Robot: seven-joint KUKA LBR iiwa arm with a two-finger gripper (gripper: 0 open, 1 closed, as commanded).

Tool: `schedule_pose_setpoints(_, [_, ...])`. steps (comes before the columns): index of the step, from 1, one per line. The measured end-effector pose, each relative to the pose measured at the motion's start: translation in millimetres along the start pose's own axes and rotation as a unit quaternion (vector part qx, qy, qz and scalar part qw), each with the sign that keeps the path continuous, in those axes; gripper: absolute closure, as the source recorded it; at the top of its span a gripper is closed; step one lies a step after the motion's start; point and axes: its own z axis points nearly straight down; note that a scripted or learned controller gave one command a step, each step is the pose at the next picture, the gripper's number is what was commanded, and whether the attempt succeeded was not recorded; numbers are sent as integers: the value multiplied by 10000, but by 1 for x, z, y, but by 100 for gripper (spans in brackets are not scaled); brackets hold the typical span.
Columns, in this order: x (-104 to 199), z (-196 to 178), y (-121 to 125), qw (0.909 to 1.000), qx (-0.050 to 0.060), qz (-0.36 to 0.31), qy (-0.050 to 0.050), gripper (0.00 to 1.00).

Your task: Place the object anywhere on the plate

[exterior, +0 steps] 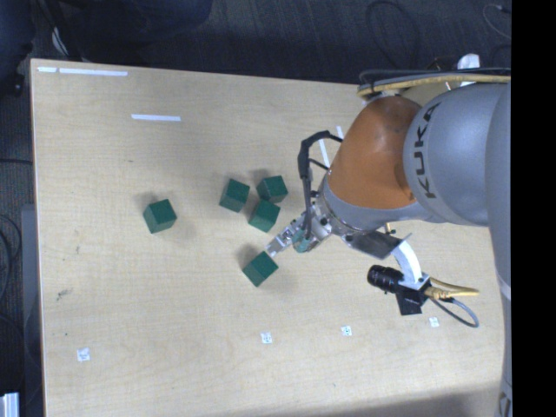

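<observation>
Several green cubes lie on the light wooden bench top (130, 302). One cube (160, 215) sits alone at the left. Three sit bunched near the middle: one (234, 195), one (272, 188) and one (264, 215). Another cube (260, 268) lies tilted just below them. My gripper (292, 241) hangs low over the bench, just up and right of that lowest cube and just right of the cluster. The grey and orange wrist (382, 168) covers most of the gripper from above. A small teal patch (302, 244) shows at the gripper's tip; what it is cannot be made out.
A black cable fitting with a yellow tip (408, 287) hangs off the wrist at lower right. Small white markers (267, 338) (347, 330) (83, 354) dot the front of the bench. White tape strips (156, 117) lie at the back left.
</observation>
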Motion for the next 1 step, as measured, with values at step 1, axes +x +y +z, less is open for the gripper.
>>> schedule_pose_setpoints(1, [0, 0, 0, 10000, 1, -1, 0, 0])
